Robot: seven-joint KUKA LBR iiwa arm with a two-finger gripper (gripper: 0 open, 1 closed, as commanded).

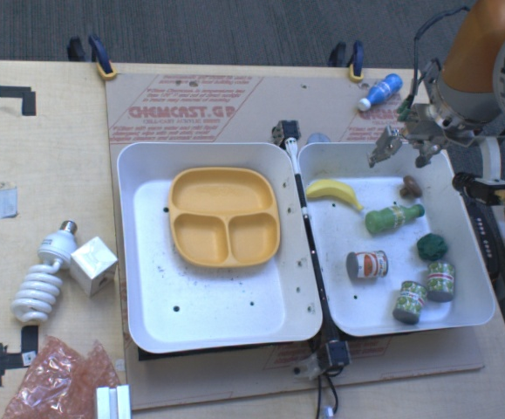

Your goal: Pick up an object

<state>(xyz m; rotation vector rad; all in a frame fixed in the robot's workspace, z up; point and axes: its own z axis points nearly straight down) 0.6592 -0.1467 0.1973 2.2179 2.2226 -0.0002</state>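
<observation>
My gripper [402,154] hangs over the far edge of the right bin [470,308], fingers spread open with nothing between them. Below it in that bin lie a yellow banana [335,193], a small brown object [410,185] and a green bottle [392,218] on its side. Nearer the front are a red-labelled can [368,264], a dark green lump [432,246] and two small green-labelled cans [440,279] [409,301]. The brown object sits closest to the gripper, just to its lower right.
The left bin [147,312] holds a yellow divided plate [225,215]. A blue bottle [381,92] lies on the board behind the right bin. A spiral light bulb [43,278], a white cube [93,263] and pink mesh [56,378] lie left of the bins.
</observation>
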